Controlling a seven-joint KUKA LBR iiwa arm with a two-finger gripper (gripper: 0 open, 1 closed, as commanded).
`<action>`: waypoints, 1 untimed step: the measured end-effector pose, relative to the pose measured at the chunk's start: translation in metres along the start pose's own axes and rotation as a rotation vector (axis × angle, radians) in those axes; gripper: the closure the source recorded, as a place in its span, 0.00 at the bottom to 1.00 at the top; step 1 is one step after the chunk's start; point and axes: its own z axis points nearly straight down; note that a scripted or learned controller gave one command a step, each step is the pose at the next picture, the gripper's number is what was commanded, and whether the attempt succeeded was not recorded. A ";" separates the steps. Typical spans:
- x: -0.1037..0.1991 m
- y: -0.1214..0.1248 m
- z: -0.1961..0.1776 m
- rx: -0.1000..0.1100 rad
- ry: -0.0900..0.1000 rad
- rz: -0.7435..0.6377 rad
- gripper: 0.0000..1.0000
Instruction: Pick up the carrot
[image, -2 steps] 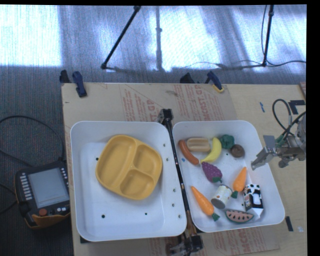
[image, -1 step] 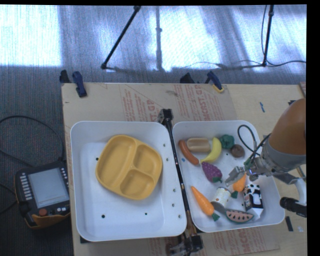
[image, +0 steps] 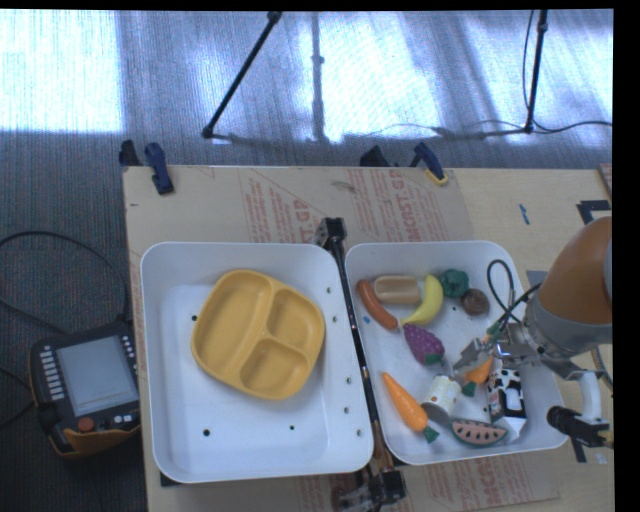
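Orange carrot (image: 404, 399) lies in the right bin (image: 470, 252), low-left part of it, near the front wall. Long axis runs diagonal: narrow tip toward upper-left, fat end w/ green top toward lower-right, abt level on the bin floor. Green top sits just beside the watermelon slice (image: 477, 432) and a small white item (image: 441, 391). Gripper (image: 487, 352) is over the same bin, right of the carrot and apart from it, arm coming in from the right edge. Jaws: can't tell if released or clenched, too small and cluttered there. A small orange piece (image: 479, 372) shows just below the gripper. Yellow divided plate (image: 259, 333) sits in the left bin (image: 165, 300).
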 end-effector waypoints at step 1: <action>-0.001 -0.001 -0.008 0.005 0.003 0.005 1.00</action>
